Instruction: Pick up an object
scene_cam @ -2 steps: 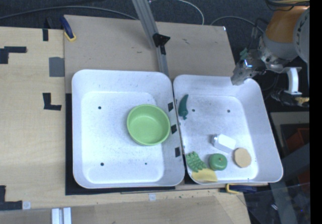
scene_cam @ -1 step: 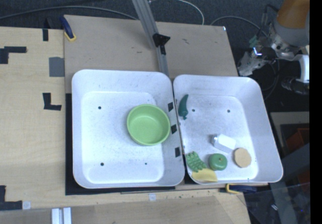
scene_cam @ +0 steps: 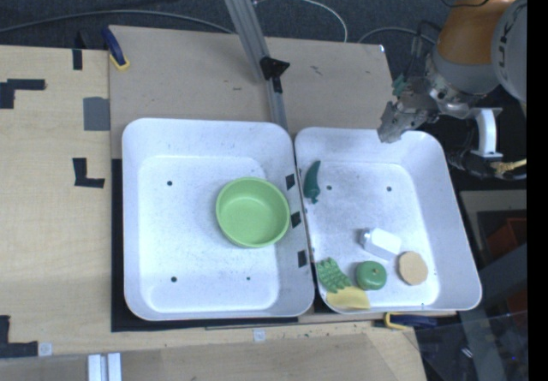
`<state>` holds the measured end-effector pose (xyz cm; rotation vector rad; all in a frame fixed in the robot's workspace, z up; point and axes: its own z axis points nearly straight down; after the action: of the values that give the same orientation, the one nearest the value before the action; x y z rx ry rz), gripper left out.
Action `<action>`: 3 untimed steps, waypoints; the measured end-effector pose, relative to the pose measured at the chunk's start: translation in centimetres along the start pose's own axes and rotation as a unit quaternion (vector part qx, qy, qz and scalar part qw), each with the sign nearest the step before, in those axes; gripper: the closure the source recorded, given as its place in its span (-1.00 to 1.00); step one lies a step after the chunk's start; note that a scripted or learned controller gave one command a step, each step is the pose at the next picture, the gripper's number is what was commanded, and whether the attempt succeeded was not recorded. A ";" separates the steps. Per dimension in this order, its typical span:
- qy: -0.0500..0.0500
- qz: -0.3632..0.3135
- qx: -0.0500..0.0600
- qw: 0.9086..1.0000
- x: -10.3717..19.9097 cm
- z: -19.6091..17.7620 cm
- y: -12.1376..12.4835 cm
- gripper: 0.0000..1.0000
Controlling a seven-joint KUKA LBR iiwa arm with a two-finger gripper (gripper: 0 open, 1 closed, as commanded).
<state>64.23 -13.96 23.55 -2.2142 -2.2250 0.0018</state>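
Nearest the camera, right bin (scene_cam: 445, 199) front edge: yellow piece (scene_cam: 349, 299) lying on the front lip, a green leafy toy (scene_cam: 330, 272) just behind it, touching or nearly so. Round green object (scene_cam: 371, 275) beside those, then a tan disc (scene_cam: 413, 268) to its right, close but apart. White block (scene_cam: 380, 241) just behind the green round one, tilted. All of these cluster in the front half of the right bin.

Further back, same bin, near the left wall: dark green pepper-shaped piece (scene_cam: 312, 180), lying alone, well apart from the cluster.

Left bin (scene_cam: 145, 199): one light green bowl (scene_cam: 252, 212), upright, right of centre.

Far side: my gripper (scene_cam: 394, 127) hangs over the back right corner of the right bin, at the rim, well apart from every object. Nothing seen between the tips. Too small and blurred, so I cannot tell how it is set. My arm (scene_cam: 479, 28) comes in from the right, orange band above the wrist.

A grey pole (scene_cam: 244, 11) runs from the top down to the gap between the bins.
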 end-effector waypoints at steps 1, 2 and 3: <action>0.001 -0.001 0.000 1.000 5.2 -0.5 -0.6 1.00; 0.000 -0.001 0.001 1.000 10.4 0.8 -2.3 1.00; 0.001 -0.001 0.000 1.000 15.9 0.4 -3.1 1.00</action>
<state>61.08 1.92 23.18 -2.2109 -2.2270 0.0007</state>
